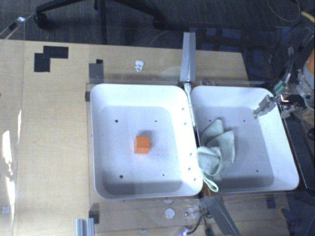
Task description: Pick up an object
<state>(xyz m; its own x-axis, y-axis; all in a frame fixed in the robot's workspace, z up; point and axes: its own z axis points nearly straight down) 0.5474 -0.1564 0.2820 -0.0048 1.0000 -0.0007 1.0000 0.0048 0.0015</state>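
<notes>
Hanging at the right bin's (280, 146) far right rim, the claw (266, 106) grips nothing visible; how wide it stands cannot be told. Candidates lie apart: an orange block (142, 144) in the left bin (106, 132), a crumpled cloth (216, 151) against the divider, probably harder to grip.

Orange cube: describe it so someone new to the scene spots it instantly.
Two white bins sit side by side; take the left bin. The cube lies alone near its middle, small, blocky and bright orange, unlike the crumpled pale green cloth in the right bin.

Even overhead light, soft shadows inside the bins (98, 146), slightly blurred throughout.
</notes>
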